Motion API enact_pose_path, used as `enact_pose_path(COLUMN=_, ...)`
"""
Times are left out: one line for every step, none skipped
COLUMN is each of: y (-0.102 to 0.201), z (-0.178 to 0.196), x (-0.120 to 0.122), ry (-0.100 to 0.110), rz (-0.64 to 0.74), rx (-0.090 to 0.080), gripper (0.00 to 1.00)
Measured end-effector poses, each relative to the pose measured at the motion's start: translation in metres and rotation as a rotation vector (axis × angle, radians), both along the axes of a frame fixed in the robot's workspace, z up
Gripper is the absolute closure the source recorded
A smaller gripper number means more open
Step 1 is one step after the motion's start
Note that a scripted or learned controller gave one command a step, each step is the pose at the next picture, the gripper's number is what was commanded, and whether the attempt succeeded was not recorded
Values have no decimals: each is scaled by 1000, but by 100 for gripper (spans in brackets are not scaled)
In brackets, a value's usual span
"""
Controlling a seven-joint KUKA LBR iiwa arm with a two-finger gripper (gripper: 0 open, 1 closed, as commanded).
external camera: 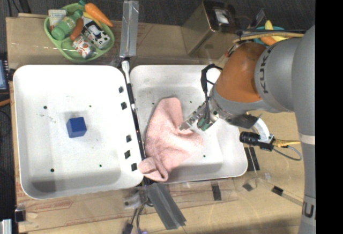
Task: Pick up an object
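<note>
Pink cloth (169,136), one; blue cube (76,127), one

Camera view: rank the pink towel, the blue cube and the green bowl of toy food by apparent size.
1. pink towel, crumpled in the right bin
2. green bowl, on the bench behind the bins
3. blue cube, in the left bin

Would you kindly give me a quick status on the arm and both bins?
Gripper down at pink cloth in right bin, grasp unconfirmed. Blue cube alone in left bin. Nothing obstructing.
</note>
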State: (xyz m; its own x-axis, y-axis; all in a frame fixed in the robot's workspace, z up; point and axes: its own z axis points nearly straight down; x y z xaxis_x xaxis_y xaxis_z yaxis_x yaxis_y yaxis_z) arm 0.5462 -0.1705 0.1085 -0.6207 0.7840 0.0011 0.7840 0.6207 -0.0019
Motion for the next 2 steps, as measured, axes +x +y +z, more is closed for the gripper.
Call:
enact_pose_path(y=0, z=0, x=0, ry=0, rz=0, rx=0, gripper=0)
enact_pose_path(y=8, z=-16, x=14, ry=-4, rz=26, rx=-1, gripper=0)
